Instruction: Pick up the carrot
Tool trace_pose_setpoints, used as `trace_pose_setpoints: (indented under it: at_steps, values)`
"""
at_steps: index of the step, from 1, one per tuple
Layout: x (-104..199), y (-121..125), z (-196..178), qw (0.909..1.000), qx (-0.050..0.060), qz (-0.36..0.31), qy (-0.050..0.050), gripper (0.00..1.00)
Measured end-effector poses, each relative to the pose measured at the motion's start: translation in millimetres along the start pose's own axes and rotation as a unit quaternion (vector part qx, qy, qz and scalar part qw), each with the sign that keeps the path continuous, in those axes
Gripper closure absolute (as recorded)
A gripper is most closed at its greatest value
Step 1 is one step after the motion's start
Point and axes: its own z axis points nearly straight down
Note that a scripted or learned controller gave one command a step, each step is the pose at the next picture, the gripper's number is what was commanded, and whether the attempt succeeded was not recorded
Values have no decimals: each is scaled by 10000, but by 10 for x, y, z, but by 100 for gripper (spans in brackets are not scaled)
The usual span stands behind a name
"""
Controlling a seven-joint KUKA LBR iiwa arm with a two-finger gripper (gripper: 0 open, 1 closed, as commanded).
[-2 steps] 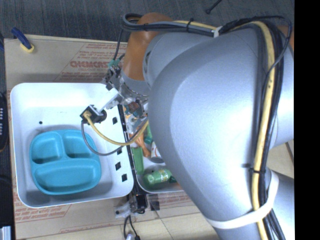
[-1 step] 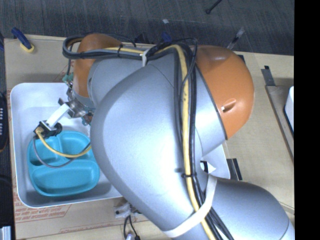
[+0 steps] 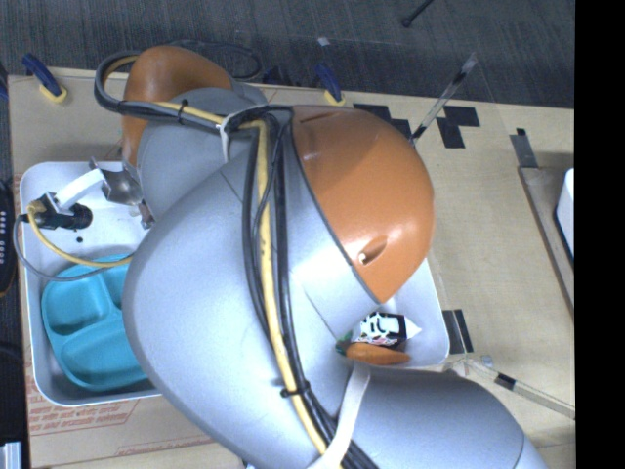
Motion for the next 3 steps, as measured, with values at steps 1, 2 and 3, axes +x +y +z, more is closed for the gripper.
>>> trace_pose_setpoints:
  at_steps: [1, 2, 3]
  values:
    - [-488, -543, -1255, 9924, 145, -1217, 66, 0]
    - [-376, 150, -693, 9931, 143, -1160, -20, 0]
    - [138, -348, -122, 9842, 155, -1764, 19, 0]
